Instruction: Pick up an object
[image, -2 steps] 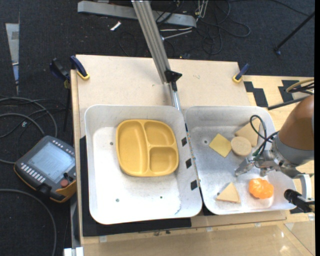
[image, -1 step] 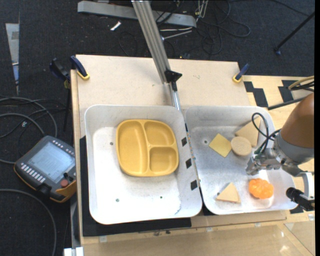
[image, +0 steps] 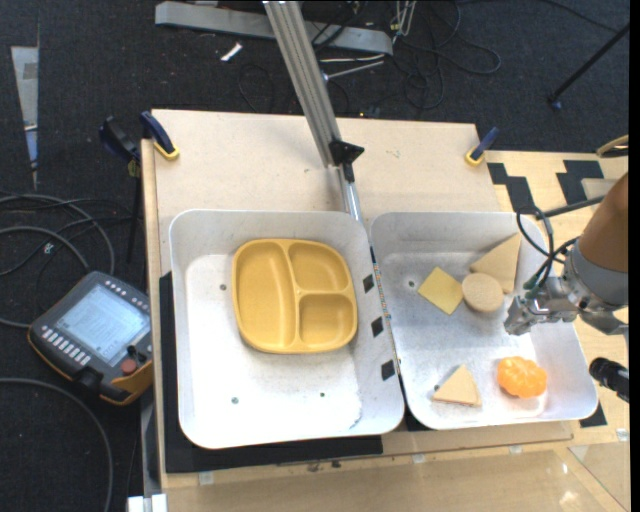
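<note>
Pale bench (image: 260, 160) bearing two white bins | left bin (image: 200, 330): yellow divided tray (image: 295, 295) | right bin (image: 420, 255): square wedge (image: 440, 290), round block (image: 482, 293), tan wedge (image: 500, 262) at the back, triangular wedge (image: 458, 387), orange object (image: 521, 377) at front right | claw (image: 525, 312) low, just right of round block, above orange object; finger state cannot be told

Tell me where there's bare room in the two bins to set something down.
Left bin: a wide bare strip in front of the yellow divided plate, plus a narrower one on its left. Right bin: bare floor along its left side, between the yellow square and the wedge. Crowded at the right, around the claw, round block and orange.
</note>
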